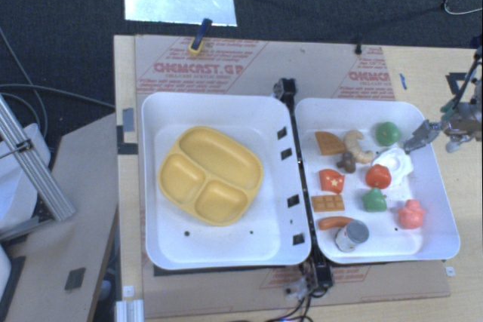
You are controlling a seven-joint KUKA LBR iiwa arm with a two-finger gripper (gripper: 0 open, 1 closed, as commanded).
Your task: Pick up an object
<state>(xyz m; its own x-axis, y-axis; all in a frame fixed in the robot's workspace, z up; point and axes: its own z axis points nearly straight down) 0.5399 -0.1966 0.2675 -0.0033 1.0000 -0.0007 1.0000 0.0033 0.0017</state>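
Two white bins sit side by side on a bench. The left bin (162,237) holds a yellow divided tray (210,175), lying slightly askew. The right bin (441,237) is scattered with small toy foods: a green ball (387,133) near the far rim, a tan wedge (330,142), a pale curved piece (358,145) touching a small brown lump (346,161), a red block with a star (331,180), a red tomato (378,176) resting on a white piece (398,160), a green pepper (373,200), a brown waffle (327,202), a pink figure (410,215), a sausage (335,222) and a tin can (351,234) near the front wall. The gripper (419,137) reaches in from the right over the bin's far right corner, just beside the green ball and above the white piece; nothing can be seen between its fingers, and how far they are parted cannot be told at this size.
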